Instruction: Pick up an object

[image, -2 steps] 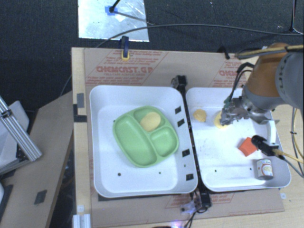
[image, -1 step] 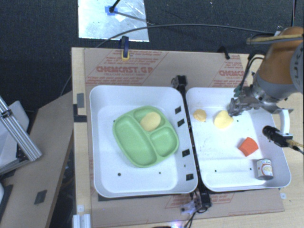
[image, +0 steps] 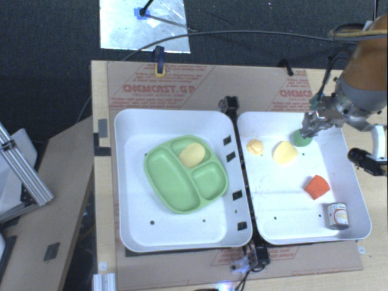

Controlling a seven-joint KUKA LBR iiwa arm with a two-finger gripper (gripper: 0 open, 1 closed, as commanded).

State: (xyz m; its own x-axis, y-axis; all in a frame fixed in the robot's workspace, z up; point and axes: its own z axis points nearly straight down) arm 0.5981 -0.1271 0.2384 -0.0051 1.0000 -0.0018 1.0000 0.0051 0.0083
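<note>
Grey metal makes up the gripper (image: 313, 125), which sits low over the far part of the right bin (image: 345, 162), directly above a small green object (image: 300, 139); whether that piece lies between the jaws, and how wide they stand, cannot be told from this angle. The green object shows as a rounded, flat-looking patch at the gripper's tip, partly covered by it. Just beside it, toward the bin's middle, lies a pale yellow rounded object (image: 285, 153), and further left a smaller yellow-orange lump (image: 255, 147) near the divide between the bins. Nearer the camera rest an orange-red block (image: 317, 187) and, at the near right corner, a small upright can (image: 337, 215) with a light label. The left bin (image: 133, 162) holds a green compartment tray (image: 185, 174), with a yellow rounded item (image: 193, 155) in its far compartment.
</note>
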